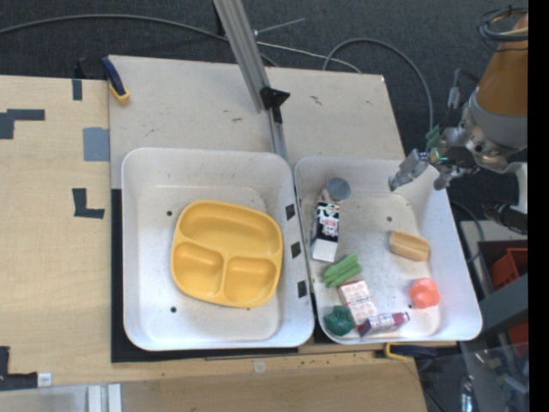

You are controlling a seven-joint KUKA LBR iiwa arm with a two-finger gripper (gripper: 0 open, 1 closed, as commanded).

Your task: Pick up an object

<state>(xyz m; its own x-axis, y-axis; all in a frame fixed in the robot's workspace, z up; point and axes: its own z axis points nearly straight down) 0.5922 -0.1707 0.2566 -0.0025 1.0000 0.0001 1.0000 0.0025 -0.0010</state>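
Nearest the camera, along the front edge of the right bin (459, 303), lie a teal lump (338, 321), a marker (383, 321) and a patterned packet (355, 297), with an orange ball (424, 293) just beside them. Further in are a green pod (342, 270), a tan block (409, 245), a milk carton (326, 223) and a grey cap (338, 188) at its far end. The left bin (146, 316) holds a yellow tray (227, 252). Judging by this, nothing has been picked yet: every object rests on the bin floor and the whole grasp remains to be done. The gripper (415, 168) hangs over the far right corner of the right bin, carrying nothing; whether it is spread or closed I cannot tell from this angle. The tan block lies closest to it, a little nearer the camera and below, apart from it; the carton and cap sit off to its left.
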